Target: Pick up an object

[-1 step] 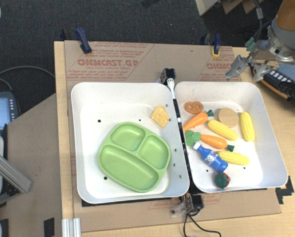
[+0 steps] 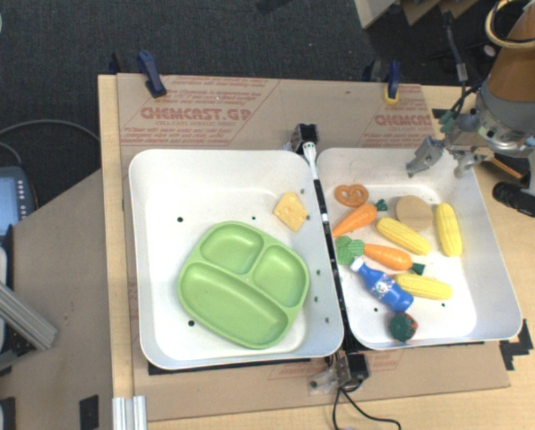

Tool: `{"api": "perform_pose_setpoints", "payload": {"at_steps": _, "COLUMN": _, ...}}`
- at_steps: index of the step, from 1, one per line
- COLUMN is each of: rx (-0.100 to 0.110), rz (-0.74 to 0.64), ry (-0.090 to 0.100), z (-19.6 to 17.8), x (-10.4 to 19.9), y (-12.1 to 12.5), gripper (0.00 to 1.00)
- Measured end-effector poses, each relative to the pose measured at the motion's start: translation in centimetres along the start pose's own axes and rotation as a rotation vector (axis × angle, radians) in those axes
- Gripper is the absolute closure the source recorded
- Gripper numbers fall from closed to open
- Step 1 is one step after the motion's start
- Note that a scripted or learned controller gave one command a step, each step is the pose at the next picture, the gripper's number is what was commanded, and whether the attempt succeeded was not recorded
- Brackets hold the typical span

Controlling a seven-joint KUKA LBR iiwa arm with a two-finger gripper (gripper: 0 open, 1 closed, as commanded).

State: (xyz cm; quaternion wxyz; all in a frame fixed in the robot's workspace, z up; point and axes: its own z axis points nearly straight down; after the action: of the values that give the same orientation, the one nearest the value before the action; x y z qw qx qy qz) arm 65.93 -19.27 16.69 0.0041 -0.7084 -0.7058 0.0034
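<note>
My gripper [image 2: 445,159] hangs over the far right corner of the right bin [image 2: 491,307], open, with nothing between its fingers [image 2: 423,159]. Below it in that bin lie a pretzel [image 2: 350,193], two carrots [image 2: 356,219] [image 2: 390,257], a tan round slice [image 2: 414,211] and three yellow corn cobs [image 2: 403,235] [image 2: 447,228] [image 2: 424,286]. A blue bottle [image 2: 382,286], a green leafy piece [image 2: 347,249] and a dark green and red piece [image 2: 403,327] lie there too. The tan slice and the right-hand cob are nearest the gripper.
The left bin [image 2: 151,240] holds a green divided plate [image 2: 243,282] and a yellow cheese wedge [image 2: 291,211] near the divider. Blue clamps [image 2: 151,73] [image 2: 392,81] hold the cardboard base at the back. The arm's orange band [image 2: 518,70] sits at the right edge.
</note>
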Motion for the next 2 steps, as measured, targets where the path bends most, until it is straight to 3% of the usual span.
{"api": "perform_pose_setpoints", "payload": {"at_steps": 1, "rx": -0.014, "rz": -0.002, "ry": 0.013, "z": 8.2, "x": -2.8, "y": -5.7, "gripper": 0.0}}
{"api": "perform_pose_setpoints", "payload": {"at_steps": 2, "rx": -0.024, "rz": -0.007, "ry": -0.002, "z": 6.6, "x": -3.0, "y": -5.4, "gripper": 1.0}}
